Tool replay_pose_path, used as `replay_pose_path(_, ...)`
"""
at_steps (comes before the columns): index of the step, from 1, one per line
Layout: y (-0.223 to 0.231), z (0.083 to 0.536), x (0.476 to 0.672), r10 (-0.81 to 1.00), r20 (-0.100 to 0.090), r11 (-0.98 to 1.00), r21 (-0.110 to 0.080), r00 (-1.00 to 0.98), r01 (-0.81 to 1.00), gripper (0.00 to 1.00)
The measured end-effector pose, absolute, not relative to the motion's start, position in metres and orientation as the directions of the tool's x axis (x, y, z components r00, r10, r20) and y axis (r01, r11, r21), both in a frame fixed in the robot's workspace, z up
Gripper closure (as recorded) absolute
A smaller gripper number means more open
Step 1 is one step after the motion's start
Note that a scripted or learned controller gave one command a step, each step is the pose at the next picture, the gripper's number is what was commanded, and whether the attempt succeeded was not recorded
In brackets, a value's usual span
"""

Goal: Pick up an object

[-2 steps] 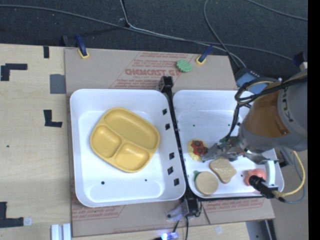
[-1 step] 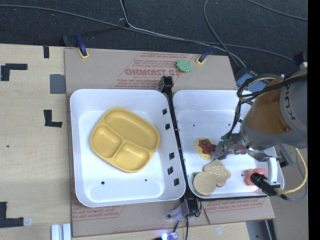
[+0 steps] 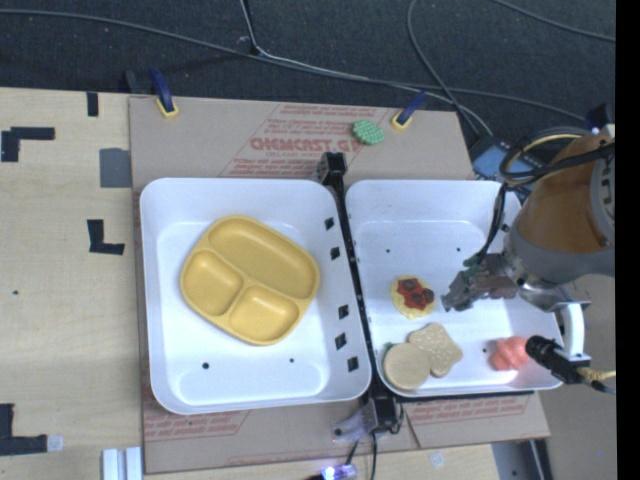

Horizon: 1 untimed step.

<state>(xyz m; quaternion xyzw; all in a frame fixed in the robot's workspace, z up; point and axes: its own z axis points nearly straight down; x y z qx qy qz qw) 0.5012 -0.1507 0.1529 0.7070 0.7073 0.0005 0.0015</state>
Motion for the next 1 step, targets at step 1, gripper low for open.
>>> replay_pose_path(1, -0.1486, 0.2136, 0.509, 1.0, -0.002, 0.002, 0.005, -0.002, 1.0, 1.0)
